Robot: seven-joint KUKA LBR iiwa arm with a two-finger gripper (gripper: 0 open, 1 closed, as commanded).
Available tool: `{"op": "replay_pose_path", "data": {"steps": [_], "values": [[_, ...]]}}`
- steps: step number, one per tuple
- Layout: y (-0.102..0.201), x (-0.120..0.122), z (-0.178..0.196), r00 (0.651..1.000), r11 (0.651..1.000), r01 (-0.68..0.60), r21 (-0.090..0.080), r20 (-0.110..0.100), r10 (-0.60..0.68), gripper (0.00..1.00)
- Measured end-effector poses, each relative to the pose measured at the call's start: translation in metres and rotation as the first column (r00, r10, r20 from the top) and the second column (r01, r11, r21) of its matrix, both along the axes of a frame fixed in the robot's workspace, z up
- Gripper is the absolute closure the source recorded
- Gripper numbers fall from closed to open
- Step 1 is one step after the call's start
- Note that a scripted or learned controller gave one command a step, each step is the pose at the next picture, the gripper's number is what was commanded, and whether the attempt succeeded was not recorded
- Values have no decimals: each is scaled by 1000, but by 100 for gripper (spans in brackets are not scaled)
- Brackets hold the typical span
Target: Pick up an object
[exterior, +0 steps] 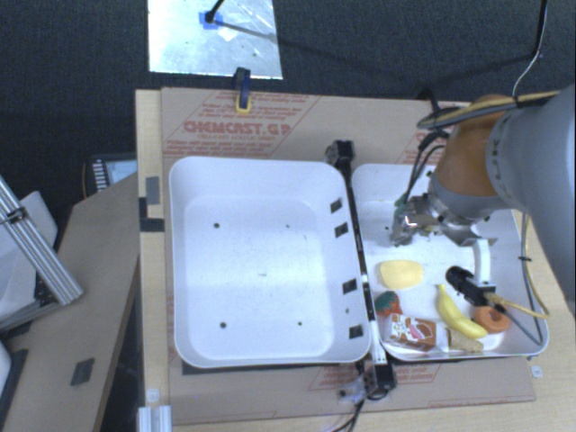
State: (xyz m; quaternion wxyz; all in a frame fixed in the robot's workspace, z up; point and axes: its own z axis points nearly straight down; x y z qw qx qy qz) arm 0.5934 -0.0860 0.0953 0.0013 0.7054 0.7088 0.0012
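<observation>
— Where's your gripper (402,228)?

— Mine hangs over the right bin (371,187), in its upper part, just above the yellow lemon-like piece (400,274). Whether it is parted or closed I cannot tell.

— Anything lifted?

— Nothing I can see. The banana (457,315), the carrot (490,319) and the snack packet (412,332) lie along the near side. The left bin (180,241) sits alongside. By my reckoning, the pick is all ahead.

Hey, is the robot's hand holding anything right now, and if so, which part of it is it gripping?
Cannot be told. The hand is low in the right bin, above the yellow lemon-like piece, but nothing can be seen in its grip.
</observation>
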Motion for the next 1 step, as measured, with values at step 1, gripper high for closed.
{"op": "replay_pose_path", "data": {"steps": [1], "values": [[-41, -13, 29, 1000, 1000, 6, -1, -1, -6, 100]]}}
